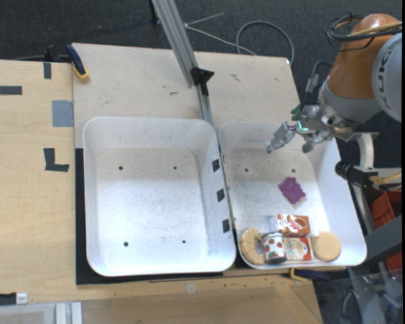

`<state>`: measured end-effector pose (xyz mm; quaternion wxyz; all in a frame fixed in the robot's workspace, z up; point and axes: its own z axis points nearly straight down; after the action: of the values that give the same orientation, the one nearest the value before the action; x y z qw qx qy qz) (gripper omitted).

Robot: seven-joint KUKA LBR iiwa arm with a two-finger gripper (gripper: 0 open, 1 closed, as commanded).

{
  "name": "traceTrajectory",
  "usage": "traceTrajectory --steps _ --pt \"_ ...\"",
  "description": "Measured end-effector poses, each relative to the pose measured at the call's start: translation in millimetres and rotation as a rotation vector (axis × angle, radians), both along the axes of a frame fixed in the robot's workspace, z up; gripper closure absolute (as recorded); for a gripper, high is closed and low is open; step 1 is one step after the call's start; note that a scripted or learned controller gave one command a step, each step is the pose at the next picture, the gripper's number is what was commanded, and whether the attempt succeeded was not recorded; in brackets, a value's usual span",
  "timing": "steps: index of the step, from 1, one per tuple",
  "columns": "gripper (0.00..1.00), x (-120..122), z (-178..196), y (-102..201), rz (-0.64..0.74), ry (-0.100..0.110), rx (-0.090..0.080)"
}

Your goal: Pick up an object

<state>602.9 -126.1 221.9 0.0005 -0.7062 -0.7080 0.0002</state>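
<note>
The grey two-finger metal claw (293,139) hung above the far end of the right-hand shallow white plastic bin (237,181), w/ its fingers spread apart and nothing between them. Above it rose the grey arm w/ its orange band (364,42), reaching in from the right.

Nearest the claw, toward the viewer, lay a small purple squarish block (292,190), alone on the speckled bin floor and well apart from the rest. Further on, packed into the bin's near end, sat a cluster: a small red-and-white printed packet (293,224), a second red-and-white printed packet (283,248) just in front of it, a round tan biscuit-like disc (326,246) to their right, and another tan disc (250,245) to their left, partly overlapped. The exact nature of the packets was too small to tell.

Step in hand, by my reading: approach, pre-grasp; nothing picked yet. Next move would call for choosing a target, prob. the purple block since it lay free, then shifting over it, dropping down and closing.

Count: 1 purple block, 2 packets, 2 tan discs, so 5 items, all in the right bin. The left-hand shallow white bin (94,181) lay alongside, touching it.
</note>
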Motion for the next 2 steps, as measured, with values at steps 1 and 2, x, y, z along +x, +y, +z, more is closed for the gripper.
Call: traceTrajectory --steps 1,2 --pt "0.00 0 0 0 0.000 0.000 0.000" --pt "0.00 -10 -59 4 -0.001 0.007 0.000"
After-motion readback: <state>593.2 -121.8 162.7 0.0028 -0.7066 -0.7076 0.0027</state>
